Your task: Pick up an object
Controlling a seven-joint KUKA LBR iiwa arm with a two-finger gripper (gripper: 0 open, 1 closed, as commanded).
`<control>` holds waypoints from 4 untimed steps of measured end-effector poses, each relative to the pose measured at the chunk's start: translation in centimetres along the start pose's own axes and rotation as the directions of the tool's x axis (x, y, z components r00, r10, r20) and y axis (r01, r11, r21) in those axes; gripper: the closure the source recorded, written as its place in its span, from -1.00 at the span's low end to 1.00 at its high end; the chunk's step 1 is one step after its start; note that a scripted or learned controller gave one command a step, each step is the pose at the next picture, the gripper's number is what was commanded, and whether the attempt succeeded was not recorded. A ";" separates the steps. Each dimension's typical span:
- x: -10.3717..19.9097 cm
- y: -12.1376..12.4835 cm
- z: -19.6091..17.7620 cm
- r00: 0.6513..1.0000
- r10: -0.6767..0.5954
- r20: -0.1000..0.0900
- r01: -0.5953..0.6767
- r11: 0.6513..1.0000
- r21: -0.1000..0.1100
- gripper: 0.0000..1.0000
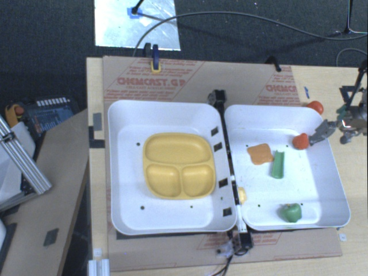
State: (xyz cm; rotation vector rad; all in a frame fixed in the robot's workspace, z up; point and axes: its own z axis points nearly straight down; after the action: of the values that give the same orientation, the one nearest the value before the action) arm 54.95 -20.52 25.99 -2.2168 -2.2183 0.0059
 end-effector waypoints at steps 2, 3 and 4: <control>0.1 0.8 5.7 1.000 -0.001 0.000 0.001 1.000 -0.004 -1.00; 1.0 0.6 11.7 1.000 -0.001 0.000 0.001 1.000 -0.003 -1.00; 1.0 0.6 16.9 1.000 0.000 0.000 0.000 1.000 -0.004 -1.00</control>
State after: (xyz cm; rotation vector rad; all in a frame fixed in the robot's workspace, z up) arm 55.47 -19.47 9.08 -2.2191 -2.2203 0.0017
